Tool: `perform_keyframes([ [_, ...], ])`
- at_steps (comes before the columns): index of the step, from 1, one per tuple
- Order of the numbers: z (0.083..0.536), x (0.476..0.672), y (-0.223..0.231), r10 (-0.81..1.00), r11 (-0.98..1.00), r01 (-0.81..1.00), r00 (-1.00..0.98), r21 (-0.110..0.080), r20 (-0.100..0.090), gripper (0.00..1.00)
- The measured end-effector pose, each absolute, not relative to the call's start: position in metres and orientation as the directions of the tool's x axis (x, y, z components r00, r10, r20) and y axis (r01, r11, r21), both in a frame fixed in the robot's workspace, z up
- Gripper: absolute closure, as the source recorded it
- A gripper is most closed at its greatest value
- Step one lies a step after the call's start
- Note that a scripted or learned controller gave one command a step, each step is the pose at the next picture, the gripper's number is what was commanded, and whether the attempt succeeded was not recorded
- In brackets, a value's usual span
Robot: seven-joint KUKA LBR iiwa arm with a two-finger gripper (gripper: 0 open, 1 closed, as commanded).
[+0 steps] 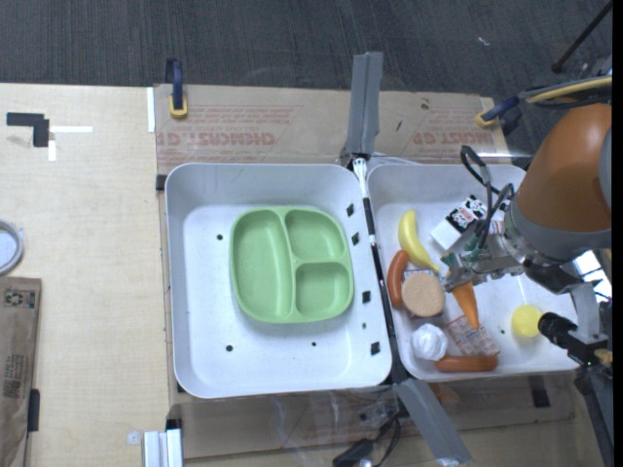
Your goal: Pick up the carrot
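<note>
The carrot is a short orange cone in the right bin, its thick end up and its tip pointing toward the bin's front. My gripper comes in from the right and sits directly over the carrot's thick end, touching or nearly touching it. The wrist and cables hide the contact point. The carrot lies between a round brown bun on its left and a yellow lemon on its right.
Also in the right bin are a banana, a red sausage, a white lump, a clear wrapper, a second sausage and a black-and-white toy. The left bin holds a green divided plate.
</note>
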State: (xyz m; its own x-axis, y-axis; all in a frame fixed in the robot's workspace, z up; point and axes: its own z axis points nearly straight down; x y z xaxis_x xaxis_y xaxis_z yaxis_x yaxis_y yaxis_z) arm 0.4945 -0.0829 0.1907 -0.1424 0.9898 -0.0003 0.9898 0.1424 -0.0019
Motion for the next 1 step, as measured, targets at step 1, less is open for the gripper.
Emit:
perform_keyframes([
  [1,0.1988,0.4953,-0.0835,0.99,0.143,0.99,-0.143,-0.003,-0.001,1.0],
])
